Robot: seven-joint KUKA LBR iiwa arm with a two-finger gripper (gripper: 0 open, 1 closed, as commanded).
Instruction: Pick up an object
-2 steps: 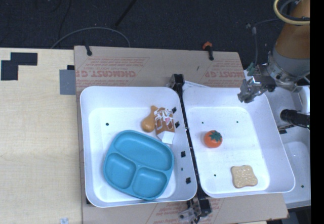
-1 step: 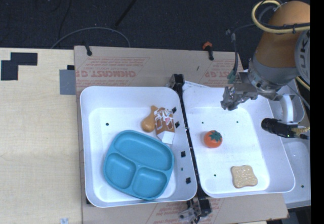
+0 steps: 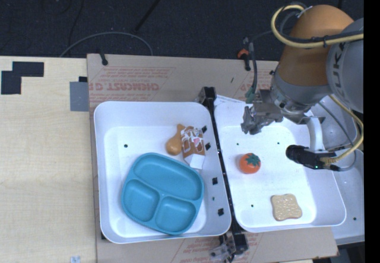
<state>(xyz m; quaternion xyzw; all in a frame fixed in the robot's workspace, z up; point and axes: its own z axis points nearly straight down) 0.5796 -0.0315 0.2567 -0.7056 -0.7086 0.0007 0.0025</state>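
Toast (image 3: 287,206) near right bin (image 3: 332,211) front edge, bare floor around it. Tomato (image 3: 250,162) mid-bin, clear on all sides, below and apart from the gripper (image 3: 254,123); fingers' state can't be told. Left bin (image 3: 107,137): blue tray (image 3: 162,193), gingerbread toy (image 3: 187,140).
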